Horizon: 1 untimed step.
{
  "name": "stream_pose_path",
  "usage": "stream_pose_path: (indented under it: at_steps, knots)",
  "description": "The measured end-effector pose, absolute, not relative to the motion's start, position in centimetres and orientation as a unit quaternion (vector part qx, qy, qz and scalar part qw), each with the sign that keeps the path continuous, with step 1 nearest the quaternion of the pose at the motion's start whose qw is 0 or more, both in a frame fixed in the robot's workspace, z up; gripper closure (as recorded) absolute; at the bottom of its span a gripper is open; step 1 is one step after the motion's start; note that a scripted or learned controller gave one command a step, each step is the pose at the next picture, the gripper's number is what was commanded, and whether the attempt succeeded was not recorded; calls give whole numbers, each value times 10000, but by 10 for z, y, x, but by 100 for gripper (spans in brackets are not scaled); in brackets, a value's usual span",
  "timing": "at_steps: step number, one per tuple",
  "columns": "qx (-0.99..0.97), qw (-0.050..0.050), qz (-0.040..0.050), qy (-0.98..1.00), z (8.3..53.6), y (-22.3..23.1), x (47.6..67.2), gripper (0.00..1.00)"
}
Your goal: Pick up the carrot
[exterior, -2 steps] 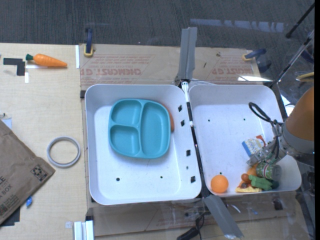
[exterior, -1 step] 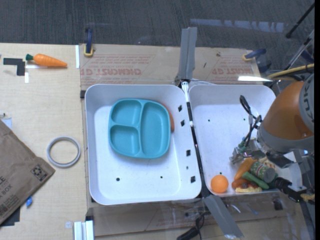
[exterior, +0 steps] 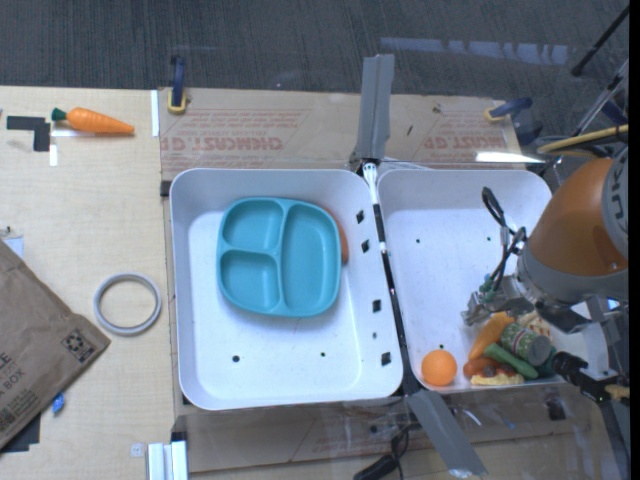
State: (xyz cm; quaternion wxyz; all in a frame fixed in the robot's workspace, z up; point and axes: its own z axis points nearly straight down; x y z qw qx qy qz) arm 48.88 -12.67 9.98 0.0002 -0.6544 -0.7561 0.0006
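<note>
Orange and tapered, the carrot (exterior: 487, 334) is seen in the right white bin's (exterior: 440, 238) near corner among toy food, just beside the hand (exterior: 487, 301), whose grip cannot be told.

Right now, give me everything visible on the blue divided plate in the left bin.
The blue divided plate is a teal, rounded-rectangle tray, plastic by its look, with three compartments: two smaller ones stacked on the view's left, one long one on the right. All three look bare. It lies flat, right side up, on the floor of the left bin, toward the bin's far side and slightly turned. A small orange-brown sliver shows at its right edge; what it is I cannot tell. The gripper is away in the right bin.
</note>
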Motion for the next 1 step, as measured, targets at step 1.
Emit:
stream_pose_path:
  at_steps: [1]
  knots:
    - [-6396, 0, 10, -7687, 191, -61, 527, 100]
